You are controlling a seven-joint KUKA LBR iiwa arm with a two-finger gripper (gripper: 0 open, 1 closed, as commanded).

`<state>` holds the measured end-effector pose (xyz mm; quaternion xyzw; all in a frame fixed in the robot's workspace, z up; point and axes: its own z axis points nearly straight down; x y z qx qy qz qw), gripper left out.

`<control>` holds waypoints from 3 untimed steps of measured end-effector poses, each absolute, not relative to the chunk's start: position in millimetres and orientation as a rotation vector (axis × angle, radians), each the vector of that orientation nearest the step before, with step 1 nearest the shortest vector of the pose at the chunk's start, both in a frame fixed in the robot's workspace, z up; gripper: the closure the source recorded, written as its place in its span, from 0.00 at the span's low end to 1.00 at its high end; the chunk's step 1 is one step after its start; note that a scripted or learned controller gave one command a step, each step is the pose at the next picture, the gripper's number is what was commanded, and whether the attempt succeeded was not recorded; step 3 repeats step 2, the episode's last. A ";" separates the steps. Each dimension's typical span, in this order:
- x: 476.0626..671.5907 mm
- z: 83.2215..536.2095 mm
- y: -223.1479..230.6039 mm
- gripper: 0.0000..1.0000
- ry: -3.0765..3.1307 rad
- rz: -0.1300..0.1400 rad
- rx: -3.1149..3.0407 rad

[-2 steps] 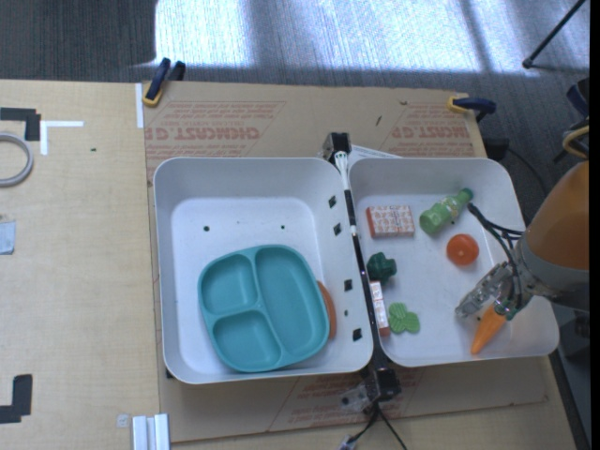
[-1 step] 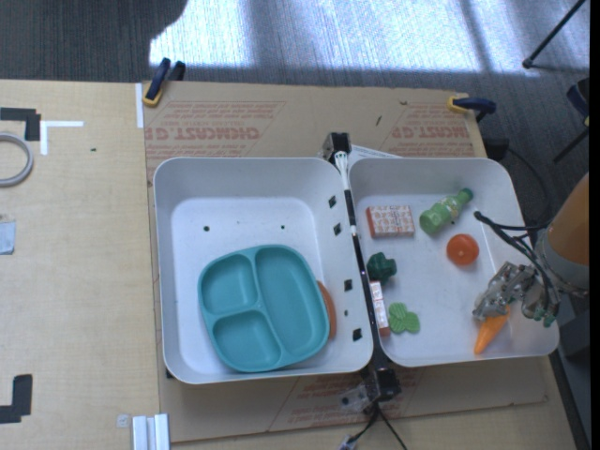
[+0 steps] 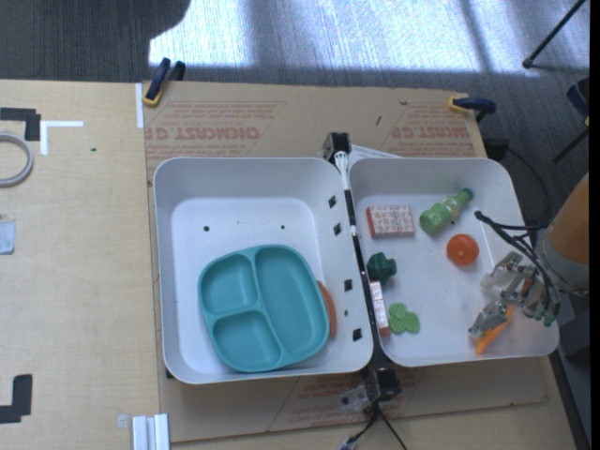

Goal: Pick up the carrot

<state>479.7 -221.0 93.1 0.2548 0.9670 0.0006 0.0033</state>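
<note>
Orange carrot (image 3: 490,335) sits at the near-right corner of the right bin (image 3: 441,350), close to the near wall, long axis slanting from near-left up to far-right. Gripper (image 3: 499,313) is right on top of it, arm coming in from the right; you can't tell how wide the jaws stand or whether they have the carrot, too much clutter there. Your call hinges on jaws straddling across that slant. Orange ball (image 3: 461,249) lies just beyond, green bottle (image 3: 444,211) farther still, teal plate (image 3: 263,306) in the left bin
</note>
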 end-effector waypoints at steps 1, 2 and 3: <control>480.6 103.0 -221.3 1.00 3.028 0.001 0.801; 482.5 113.6 -221.5 1.00 3.022 0.001 0.803; 482.5 113.6 -221.5 1.00 3.022 0.001 0.803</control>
